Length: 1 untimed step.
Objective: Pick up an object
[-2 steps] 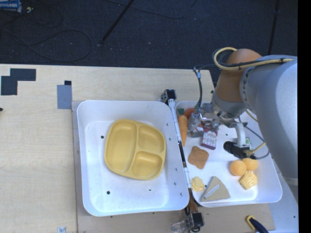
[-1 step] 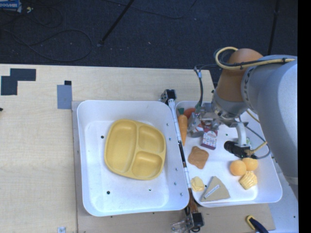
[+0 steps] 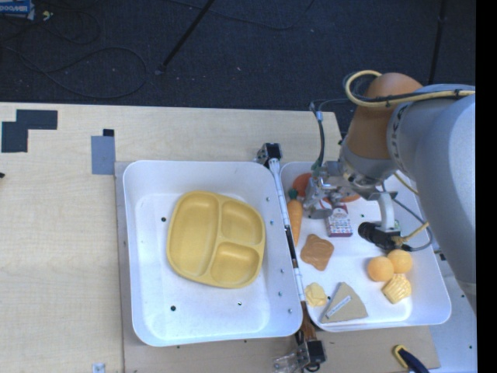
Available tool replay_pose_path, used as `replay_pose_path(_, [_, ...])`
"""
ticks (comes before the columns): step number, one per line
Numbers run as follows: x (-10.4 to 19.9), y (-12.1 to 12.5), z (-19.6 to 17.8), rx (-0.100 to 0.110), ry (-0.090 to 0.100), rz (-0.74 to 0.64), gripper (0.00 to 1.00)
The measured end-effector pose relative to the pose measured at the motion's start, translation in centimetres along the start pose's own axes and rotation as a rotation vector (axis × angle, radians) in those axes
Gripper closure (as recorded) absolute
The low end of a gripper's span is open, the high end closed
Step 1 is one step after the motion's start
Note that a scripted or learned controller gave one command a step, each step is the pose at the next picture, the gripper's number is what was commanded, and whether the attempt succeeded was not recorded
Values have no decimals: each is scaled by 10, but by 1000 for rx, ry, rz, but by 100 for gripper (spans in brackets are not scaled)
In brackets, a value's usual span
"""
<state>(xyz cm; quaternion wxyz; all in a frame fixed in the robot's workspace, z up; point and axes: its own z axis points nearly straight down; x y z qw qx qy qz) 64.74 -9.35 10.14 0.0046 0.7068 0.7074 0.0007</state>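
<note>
Your gripper (image 3: 320, 195) hovers over the right bin (image 3: 435, 305); its grip state can't be told. Just right of it lies a small printed box (image 3: 339, 224), writing unreadable, with a smooth carrot (image 3: 294, 220) just left.

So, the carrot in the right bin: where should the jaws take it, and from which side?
Probably at the middle of the carrot, coming straight down from above. It lies flat and slender along the right bin's left wall, so the jaws should close across its narrow width. The wall crowds one side, leaving little room there. The gripper is already close beside it.
</note>
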Motion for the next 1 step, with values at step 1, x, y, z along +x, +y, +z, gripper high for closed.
replay_pose_path(1, [55,-31,-85,12,6,-1,100])
